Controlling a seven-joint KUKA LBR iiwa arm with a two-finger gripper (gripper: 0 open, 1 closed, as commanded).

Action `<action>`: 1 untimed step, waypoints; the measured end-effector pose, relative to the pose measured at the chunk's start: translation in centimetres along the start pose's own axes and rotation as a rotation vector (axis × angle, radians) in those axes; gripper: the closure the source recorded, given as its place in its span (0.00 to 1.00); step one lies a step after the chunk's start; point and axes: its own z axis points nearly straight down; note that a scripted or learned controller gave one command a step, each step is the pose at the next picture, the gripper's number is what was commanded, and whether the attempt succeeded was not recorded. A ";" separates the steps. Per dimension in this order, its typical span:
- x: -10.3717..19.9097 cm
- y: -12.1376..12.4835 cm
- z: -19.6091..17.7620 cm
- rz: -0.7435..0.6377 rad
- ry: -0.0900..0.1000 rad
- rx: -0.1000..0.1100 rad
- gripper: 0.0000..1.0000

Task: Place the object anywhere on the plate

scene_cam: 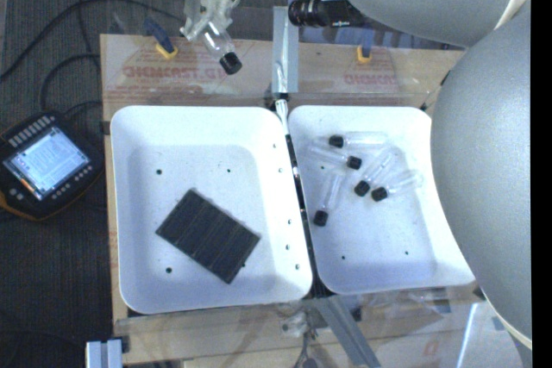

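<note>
Camera view, vial [222, 53] between claw [210, 28] fingers

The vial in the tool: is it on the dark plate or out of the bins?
Out. The vial sits between the tool fingers above the bench, beyond the left bin; the plate lies flat inside.

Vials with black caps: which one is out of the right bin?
The vial between the gripper fingers, above the left bin's far edge. The others lie loose in the right bin.
</note>
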 end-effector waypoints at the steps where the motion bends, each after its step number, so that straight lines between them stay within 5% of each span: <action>1: 0.0 0.1 -0.7 0.000 -0.002 0.003 1.00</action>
